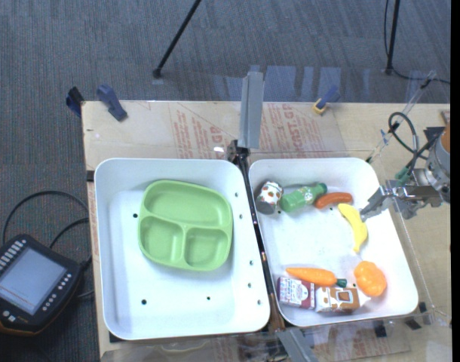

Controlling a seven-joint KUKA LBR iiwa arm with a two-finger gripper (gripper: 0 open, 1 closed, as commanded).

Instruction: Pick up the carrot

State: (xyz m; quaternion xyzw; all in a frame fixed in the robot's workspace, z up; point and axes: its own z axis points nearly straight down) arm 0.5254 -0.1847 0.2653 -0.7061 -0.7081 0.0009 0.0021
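Not much to read here — the cardboard sheet under the bins has red printing, but it's upside down and too blurry to make out. The little carton has label graphics — nothing legible.

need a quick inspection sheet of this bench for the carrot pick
surface: two shallow white bins side by side, left bin, right bin, on a cardboard-covered bench
job's things: orange carrot lying in the right bin, near its front, beside the small printed carton
clutter: green divided plate in left bin; yellow banana, green bottle, orange sausage, orange pepper, round spotted ball
grippers: gripper at the right bin's right rim, apart from the carrot
cables: black loops at right
surroundings: grey carpet, handheld pendant, stand legs
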